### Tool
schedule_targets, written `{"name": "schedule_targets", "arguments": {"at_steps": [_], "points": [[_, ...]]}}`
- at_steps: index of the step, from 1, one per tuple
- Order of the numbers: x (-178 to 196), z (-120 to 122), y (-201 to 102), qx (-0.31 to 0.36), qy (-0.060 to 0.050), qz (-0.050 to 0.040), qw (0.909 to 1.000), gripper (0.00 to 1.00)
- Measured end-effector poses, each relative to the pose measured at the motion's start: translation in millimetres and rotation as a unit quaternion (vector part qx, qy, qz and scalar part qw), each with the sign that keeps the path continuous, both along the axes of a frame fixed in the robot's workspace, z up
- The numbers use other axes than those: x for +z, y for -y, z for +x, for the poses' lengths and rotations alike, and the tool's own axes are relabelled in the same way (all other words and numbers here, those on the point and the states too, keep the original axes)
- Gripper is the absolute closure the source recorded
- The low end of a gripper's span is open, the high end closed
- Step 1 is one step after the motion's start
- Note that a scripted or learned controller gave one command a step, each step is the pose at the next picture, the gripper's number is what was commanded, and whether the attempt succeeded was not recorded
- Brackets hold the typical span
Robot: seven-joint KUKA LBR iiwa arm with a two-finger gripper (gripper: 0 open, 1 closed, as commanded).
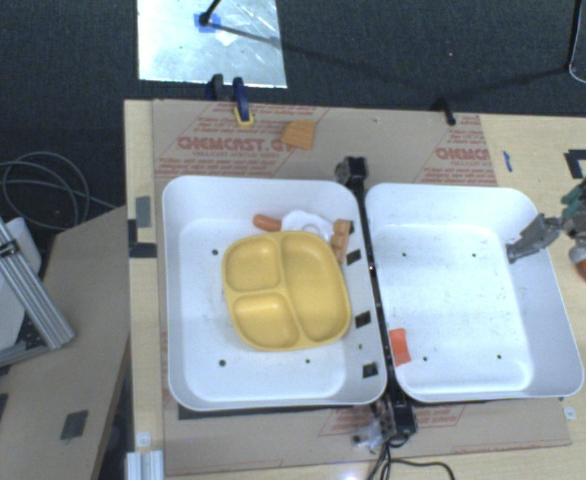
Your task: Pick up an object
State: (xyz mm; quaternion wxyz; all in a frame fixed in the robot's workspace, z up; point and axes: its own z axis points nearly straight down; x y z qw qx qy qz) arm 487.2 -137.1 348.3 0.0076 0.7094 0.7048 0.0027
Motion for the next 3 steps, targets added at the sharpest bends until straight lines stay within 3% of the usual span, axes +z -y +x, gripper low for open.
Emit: {"name": "schedule_targets", "arguments": {"at_steps": [1, 2, 3], "points": [[-48, 0, -104, 0.01, -0.008, 0.0052, 0.9999, 0.0], [-82, 0, -145, 0.008, -0.008, 0.0044, 0.9999, 0.0], [-26, 0, -56, 0.0, -0.003, 0.0013, 1.0, 0.0]]}}
